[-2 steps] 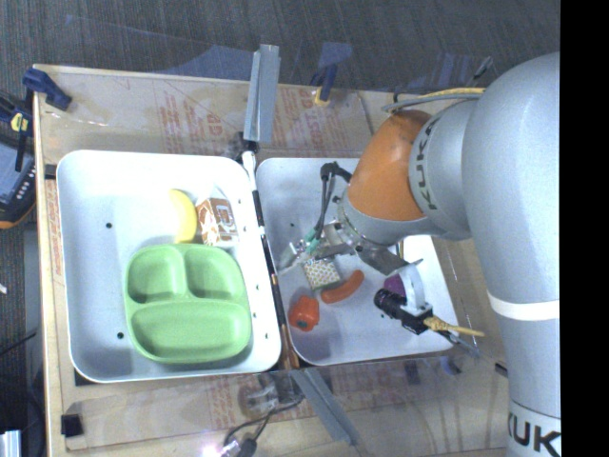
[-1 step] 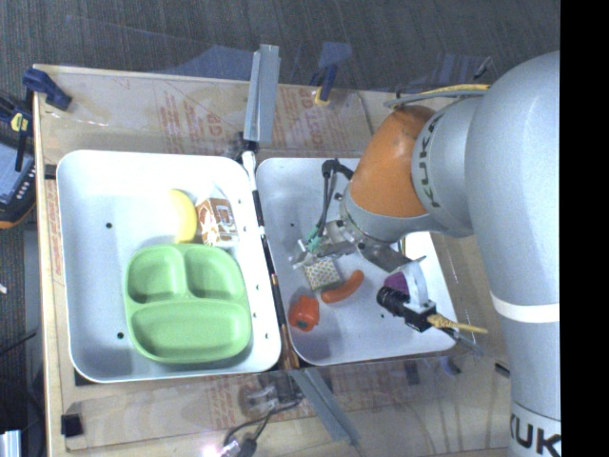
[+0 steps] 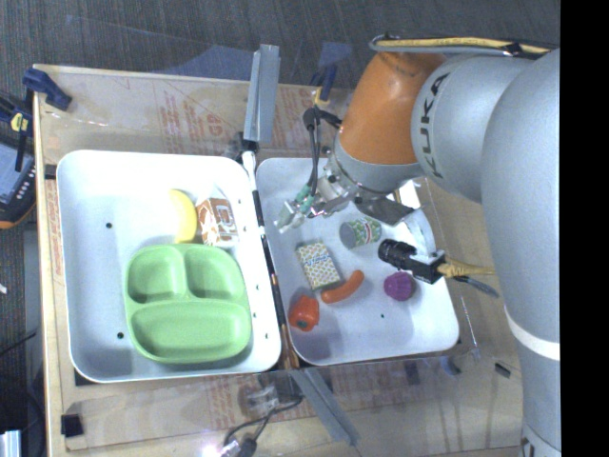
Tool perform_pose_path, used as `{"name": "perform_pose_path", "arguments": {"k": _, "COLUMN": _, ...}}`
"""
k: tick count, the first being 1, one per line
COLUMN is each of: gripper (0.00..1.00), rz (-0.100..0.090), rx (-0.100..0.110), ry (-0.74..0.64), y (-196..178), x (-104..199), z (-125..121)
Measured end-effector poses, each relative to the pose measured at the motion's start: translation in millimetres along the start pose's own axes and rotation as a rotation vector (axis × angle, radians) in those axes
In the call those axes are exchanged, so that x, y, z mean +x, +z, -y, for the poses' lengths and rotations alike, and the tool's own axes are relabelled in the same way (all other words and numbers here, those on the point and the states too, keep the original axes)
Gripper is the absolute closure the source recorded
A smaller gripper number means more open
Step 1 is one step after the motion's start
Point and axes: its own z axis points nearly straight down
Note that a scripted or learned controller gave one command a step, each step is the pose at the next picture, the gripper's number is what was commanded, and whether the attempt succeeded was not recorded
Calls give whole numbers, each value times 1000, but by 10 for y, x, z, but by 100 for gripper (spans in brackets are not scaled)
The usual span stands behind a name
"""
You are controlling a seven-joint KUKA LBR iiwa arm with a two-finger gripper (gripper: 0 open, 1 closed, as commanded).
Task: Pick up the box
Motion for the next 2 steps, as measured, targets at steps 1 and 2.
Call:
{"name": "perform_pose_path", "arguments": {"k": 1, "gripper": 0, "rz": 0, "rx": 0, "ry": 0, "y": 1, "x": -1, "z": 1}}
{"name": "perform_pose_path", "arguments": {"k": 2, "gripper": 0, "rz": 11, "rx": -3, "ry": -72, "y": 861, "x": -405, "z": 333}}
